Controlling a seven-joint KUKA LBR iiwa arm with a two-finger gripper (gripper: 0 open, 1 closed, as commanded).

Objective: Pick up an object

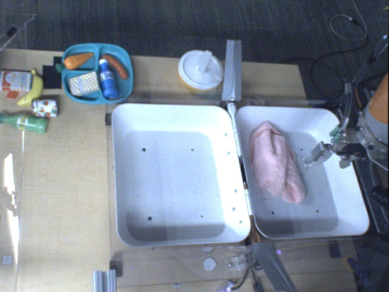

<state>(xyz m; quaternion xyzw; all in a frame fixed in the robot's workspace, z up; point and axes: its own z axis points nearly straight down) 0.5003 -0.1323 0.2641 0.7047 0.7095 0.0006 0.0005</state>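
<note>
A pink folded cloth [276, 162] lies lengthwise in the left half of the right bin [340, 218]. My gripper [329, 158] hangs over the right part of that bin, a short way right of the cloth and apart from it. It is open, with one metal finger [313, 156] angled toward the cloth and nothing held between the two. The arm comes in from the right edge.
The left bin [176, 175] sits beside the right one, with a metal divider [231, 72] at the back between them. Behind the bins stand a white lidded cup [200, 70] and a blue tray of toy food [97, 73]. Small toys [27, 102] lie at far left.
</note>
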